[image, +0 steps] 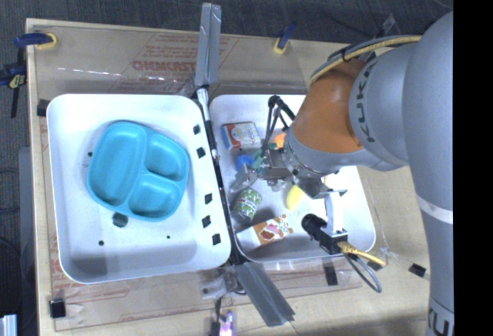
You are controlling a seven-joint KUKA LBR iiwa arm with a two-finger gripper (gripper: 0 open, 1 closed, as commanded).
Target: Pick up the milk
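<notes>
- The milk (pixel 241 134), a small carton with a red and blue label, lies flat near the far-left corner of the right bin (pixel 362 238), close to the divider between the two bins.
- The claw (pixel 266 165) hangs low over the middle of that bin, under the arm's orange wrist band (pixel 327 122); the carton lies just up and to the left of it in the camera view, near but apparently not touching.
- The carton's long axis seems to run roughly left to right in the view, nearly parallel to the bin's far wall.
- Whether the claw stands apart or together I cannot tell: the wrist body and dark cabling hide that part.
- Nothing can be seen gripped, so I judge the milk not yet picked up.
- Clutter sits near: a green round item (pixel 247 203), a yellow piece (pixel 293 196) and an orange-and-white packet (pixel 271 230) lie on the claw's near side.
- The left bin (pixel 65 234) holds a blue divided plate (pixel 139 169), well apart from the work.
</notes>
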